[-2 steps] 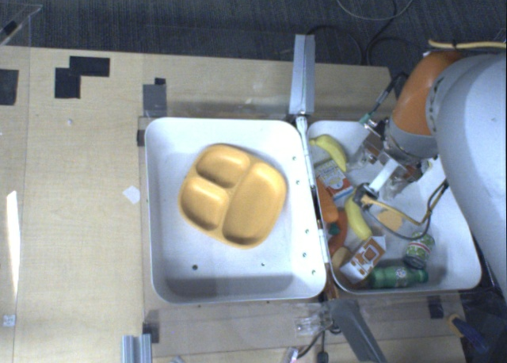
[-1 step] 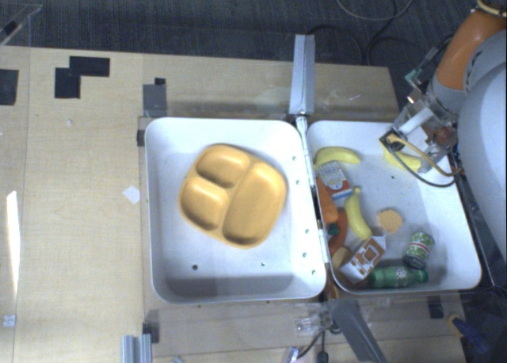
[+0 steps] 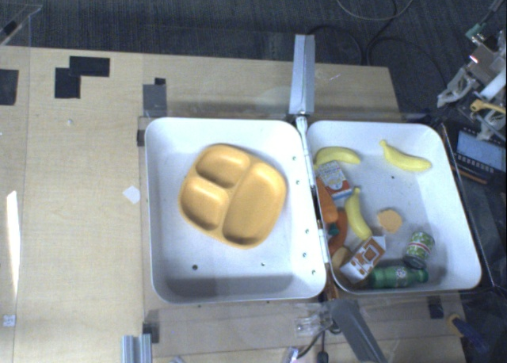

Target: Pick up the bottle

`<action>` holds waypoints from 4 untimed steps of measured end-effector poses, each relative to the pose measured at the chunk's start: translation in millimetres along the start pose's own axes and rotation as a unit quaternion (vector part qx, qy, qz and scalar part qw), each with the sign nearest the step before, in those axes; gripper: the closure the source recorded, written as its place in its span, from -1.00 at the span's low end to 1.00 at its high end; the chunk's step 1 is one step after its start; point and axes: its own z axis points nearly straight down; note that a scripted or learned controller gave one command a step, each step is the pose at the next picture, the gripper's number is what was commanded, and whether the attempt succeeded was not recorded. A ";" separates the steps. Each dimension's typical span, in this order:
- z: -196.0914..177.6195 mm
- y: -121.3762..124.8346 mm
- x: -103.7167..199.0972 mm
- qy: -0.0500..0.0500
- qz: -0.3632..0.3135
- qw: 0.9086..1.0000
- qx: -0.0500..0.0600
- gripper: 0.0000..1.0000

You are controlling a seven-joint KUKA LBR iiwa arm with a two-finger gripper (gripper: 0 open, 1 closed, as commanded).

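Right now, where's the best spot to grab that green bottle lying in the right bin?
Probably mid-body, from straight above. The green bottle lies on its side along the right bin's near wall, so fingers should close across its width. A small carton and a can crowd it.

The counter (image 3: 79,195) carries two bins side by side. The left bin (image 3: 166,266) holds a tray (image 3: 234,193) at its centre. In the right bin (image 3: 451,195), the bottle (image 3: 396,276) lies along the near wall, a can (image 3: 419,247) just behind it, a carton (image 3: 367,256) to its left.
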 end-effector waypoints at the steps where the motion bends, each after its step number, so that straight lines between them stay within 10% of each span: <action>1: 100.1 -52.8 -59.6 -0.001 -0.054 0.999 0.002 -1.00; 2: 216.2 -55.0 -35.4 0.001 0.010 1.000 0.000 -1.00; 3: 156.3 -39.0 0.7 0.000 0.121 0.993 0.001 -1.00; 4: 139.5 -107.3 -21.4 -0.001 0.154 0.988 0.002 -1.00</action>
